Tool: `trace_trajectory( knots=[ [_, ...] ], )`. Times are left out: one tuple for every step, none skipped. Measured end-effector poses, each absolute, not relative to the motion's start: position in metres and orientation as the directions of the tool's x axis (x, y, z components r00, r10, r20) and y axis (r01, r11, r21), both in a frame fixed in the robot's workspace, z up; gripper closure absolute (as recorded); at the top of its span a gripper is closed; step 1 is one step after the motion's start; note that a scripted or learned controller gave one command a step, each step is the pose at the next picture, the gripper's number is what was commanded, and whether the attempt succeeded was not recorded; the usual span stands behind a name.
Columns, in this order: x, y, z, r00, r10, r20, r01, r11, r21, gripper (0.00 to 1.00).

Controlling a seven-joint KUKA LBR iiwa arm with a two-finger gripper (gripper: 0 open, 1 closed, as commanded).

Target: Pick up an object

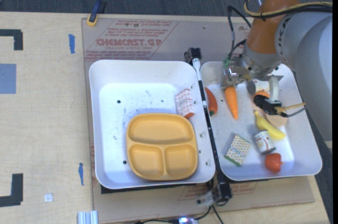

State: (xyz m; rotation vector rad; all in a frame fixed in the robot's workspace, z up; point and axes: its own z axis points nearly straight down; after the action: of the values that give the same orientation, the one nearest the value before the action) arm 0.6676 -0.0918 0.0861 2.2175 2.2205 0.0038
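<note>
Hovering at the upper right of the frame, my gripper (240, 74) hangs over the right bin (311, 157), just above the carrot (231, 102), a loose, reachable pick; finger state unclear.

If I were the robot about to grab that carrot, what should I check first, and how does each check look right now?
1. Gripper is over the right bin: ok.
2. Carrot lies free, just below the gripper: ok.
3. Room around the carrot: ok; the red pepper lies apart at its left.
4. Gripper holds nothing yet: cannot tell.
5. Banana and toy can are out of the way: ok.
6. Yellow divided plate stays in the left bin: ok.
</note>
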Motion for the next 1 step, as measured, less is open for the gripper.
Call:
trace_trajectory(
  knots=[
    [0.6438, -0.0926, 0.0866, 0.0, 1.0, 0.0, 1.0, 0.0, 0.002, 1.0]
  ],
)
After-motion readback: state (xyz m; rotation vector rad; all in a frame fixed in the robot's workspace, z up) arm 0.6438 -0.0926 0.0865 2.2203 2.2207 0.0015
